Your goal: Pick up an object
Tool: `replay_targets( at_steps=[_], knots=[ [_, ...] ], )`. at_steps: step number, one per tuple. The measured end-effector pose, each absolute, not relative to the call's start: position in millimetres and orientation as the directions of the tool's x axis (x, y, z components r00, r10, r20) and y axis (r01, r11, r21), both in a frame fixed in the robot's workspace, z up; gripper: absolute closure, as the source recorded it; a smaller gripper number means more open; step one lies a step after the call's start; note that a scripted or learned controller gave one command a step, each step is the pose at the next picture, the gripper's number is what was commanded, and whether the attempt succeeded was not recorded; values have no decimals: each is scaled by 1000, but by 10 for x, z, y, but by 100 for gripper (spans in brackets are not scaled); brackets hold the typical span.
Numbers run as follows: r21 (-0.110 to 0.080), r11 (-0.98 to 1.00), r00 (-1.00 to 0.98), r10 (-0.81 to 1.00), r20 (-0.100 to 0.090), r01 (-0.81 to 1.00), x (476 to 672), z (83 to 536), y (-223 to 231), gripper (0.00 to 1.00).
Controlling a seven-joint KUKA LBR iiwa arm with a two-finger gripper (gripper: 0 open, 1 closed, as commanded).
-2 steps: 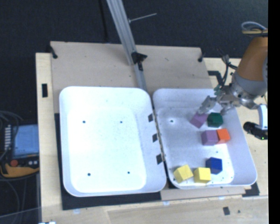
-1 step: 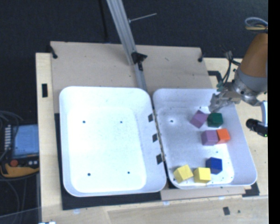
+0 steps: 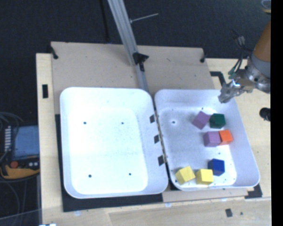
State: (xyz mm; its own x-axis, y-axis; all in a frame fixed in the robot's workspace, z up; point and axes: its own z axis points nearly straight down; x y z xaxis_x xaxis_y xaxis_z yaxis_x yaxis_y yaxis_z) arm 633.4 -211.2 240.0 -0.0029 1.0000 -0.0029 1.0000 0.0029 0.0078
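The right bin [image 3: 179,102] holds several small blocks. Two purple blocks [image 3: 201,119] [image 3: 211,138], a green block [image 3: 217,121] and an orange block [image 3: 225,136] cluster at its middle right. A blue block [image 3: 216,166] and two yellow blocks [image 3: 185,174] [image 3: 204,176] lie near the front wall. My gripper [image 3: 225,96] hangs over the bin's far right corner, above and to the right of the green block, with nothing seen in it.
The left bin [image 3: 104,140] sits beside the right one on the wooden bench. A slanted metal rail [image 3: 125,29] runs from the top down to the gap between the bins. Cables and a box [image 3: 19,149] lie left of the bench.
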Motion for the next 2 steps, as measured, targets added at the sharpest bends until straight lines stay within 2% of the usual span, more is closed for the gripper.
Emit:
replay_targets(
  at_steps=[1, 2],
  knots=[
    [4, 5, -5, 1000, -2, 1000, 6340, 2681, -2130, 100],
    [2, 6, -6, 1000, 0, 1000, 6211, 2745, -1684, 100]
  ],
)
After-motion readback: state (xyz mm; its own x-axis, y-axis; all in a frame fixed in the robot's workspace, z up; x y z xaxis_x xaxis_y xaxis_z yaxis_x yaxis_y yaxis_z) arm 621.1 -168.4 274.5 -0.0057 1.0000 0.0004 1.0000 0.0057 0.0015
